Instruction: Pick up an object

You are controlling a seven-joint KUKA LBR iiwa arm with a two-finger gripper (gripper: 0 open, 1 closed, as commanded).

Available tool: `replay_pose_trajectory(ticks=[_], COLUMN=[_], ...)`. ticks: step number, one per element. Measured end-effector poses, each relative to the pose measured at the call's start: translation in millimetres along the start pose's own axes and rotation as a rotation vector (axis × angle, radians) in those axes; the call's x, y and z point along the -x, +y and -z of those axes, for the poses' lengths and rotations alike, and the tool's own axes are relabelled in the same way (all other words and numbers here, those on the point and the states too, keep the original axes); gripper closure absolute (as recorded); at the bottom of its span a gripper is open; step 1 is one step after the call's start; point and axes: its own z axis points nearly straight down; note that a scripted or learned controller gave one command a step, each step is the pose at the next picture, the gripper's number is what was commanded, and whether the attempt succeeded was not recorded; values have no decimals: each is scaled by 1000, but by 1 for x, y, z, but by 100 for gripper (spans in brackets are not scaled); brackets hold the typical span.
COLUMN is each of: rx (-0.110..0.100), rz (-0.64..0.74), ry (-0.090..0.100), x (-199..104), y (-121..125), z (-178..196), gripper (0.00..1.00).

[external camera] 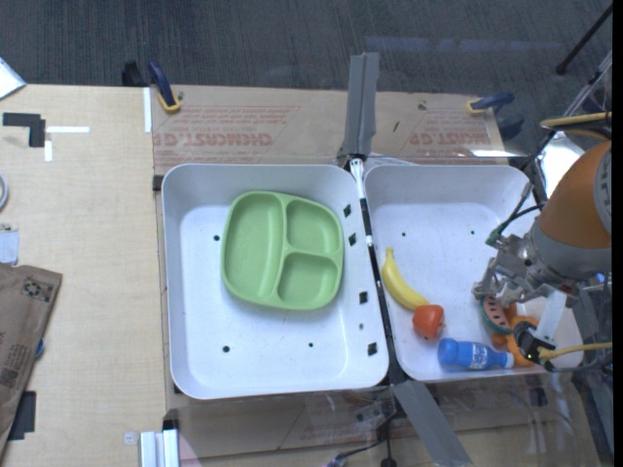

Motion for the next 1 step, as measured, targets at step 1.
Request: replay_pose_trajectory(ticks=[1], rx=[5], rz=[295], ry=[0], x=[-70], y=[24], z=[94], gripper=[100])
